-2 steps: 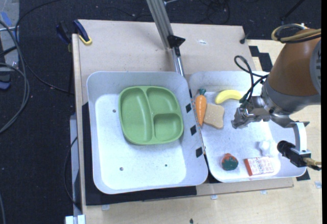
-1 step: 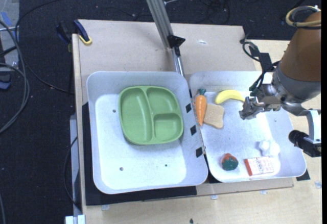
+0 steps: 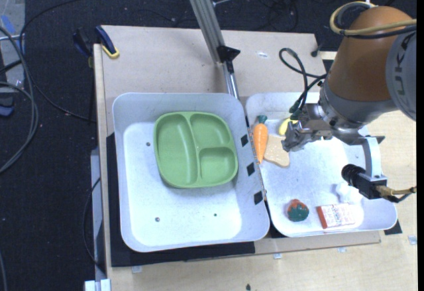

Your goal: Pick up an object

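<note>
In the right bin [image 3: 371, 217] a handful of small objects lie scattered: an orange toy carrot [image 3: 260, 140] with a green top rests against the bin's left wall, a tan slice of toy bread [image 3: 277, 158] touches its lower end, and a small yellow piece [image 3: 285, 126] peeks out just beside the robot's wrist. Nearer the front edge sits a round red-and-green ball-like toy [image 3: 297, 210], and just to its right a flat red-and-white packet [image 3: 338, 215] lies on the bin floor. The gripper [image 3: 295, 138] hangs low over the back-left part of this bin, right above the bread and close to the carrot; from here I cannot tell how its tips are set, nor whether anything is caught in them. The grey arm with its big orange band [image 3: 368, 58] reaches in from the right. The left bin [image 3: 132, 217] holds a green divided plate [image 3: 196, 149], lying flat towards the back of the bin. Both bins sit side by side on the pale tabletop [image 3: 165, 58], with black cables trailing on the dark floor around.
</note>
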